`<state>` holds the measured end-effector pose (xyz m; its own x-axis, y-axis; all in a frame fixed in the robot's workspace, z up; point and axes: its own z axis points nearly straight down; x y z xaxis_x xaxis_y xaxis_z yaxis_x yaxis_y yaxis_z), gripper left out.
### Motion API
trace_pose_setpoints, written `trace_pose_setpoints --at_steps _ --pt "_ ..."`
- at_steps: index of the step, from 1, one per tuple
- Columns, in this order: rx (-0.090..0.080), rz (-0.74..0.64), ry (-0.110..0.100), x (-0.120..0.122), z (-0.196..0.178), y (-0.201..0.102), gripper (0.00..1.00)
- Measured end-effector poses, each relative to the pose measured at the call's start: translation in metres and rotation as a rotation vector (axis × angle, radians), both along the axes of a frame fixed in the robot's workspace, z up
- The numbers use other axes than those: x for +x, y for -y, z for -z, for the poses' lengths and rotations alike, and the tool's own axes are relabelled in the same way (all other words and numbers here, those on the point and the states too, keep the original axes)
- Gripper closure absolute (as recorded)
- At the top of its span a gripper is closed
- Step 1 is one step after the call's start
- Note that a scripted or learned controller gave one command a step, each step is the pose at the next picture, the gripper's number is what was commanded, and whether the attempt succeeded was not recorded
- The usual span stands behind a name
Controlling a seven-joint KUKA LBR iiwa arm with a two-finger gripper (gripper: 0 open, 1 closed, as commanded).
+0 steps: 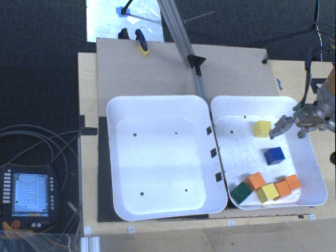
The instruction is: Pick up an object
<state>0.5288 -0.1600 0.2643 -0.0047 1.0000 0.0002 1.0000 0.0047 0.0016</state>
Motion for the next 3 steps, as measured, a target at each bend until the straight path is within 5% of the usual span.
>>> trace_pose_setpoints --at_steps 1,3 --pt "0.000 0.001 0.001 0.000 0.000 0.000 0.00" --pt "0.000 0.003 -0.004 -0.007 0.107 0.007 0.00"
